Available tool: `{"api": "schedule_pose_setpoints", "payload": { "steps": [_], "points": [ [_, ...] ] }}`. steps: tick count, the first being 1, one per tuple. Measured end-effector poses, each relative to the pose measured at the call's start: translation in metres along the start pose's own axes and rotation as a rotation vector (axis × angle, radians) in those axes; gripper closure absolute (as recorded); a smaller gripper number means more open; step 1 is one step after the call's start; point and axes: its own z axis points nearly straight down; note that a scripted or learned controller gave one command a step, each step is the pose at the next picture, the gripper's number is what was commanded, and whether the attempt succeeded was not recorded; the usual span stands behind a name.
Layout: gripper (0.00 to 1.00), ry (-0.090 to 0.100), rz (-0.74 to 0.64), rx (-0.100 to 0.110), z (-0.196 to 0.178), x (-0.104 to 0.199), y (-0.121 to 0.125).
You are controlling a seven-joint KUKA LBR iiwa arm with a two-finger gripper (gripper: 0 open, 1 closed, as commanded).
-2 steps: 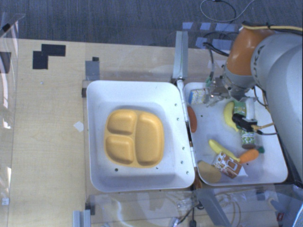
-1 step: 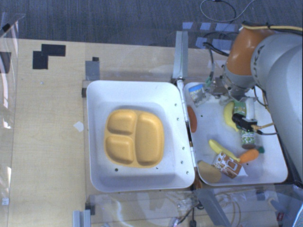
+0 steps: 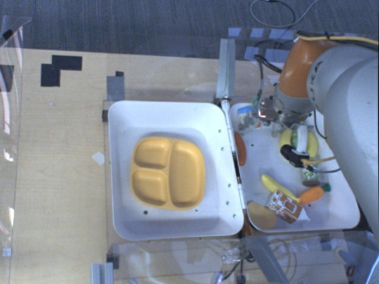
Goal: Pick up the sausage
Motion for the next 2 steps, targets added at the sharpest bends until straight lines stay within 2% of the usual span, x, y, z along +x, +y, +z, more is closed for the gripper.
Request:
{"api": "schedule_pose_setpoints", "payload": {
  "steps": [1,2],
  "points": [
    [0.00,-0.002,-0.274,-0.009,0.000,-0.018,-0.004],
    [1.00,-0.001,-0.276,-0.016,-0.013,-0.017,-0.002]
  ]
}}
